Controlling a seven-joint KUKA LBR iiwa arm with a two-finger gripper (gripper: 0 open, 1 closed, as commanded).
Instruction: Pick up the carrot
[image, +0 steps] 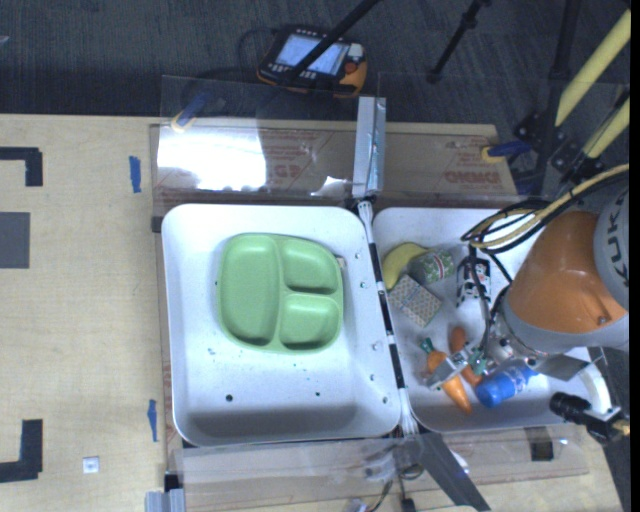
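On the pale wooden worktop, the left bin holds a green divided plate; in the right bin, the jaws sit over the carrot, their state hidden.

- Pale wooden bench across the frame, with black marks and bits of blue tape at the left.
- Left white bin at centre, resting on the bench.
- Right white bin at lower right, touching the left one along a shared edge.
- Clear plastic sheet at upper centre, behind the bins.
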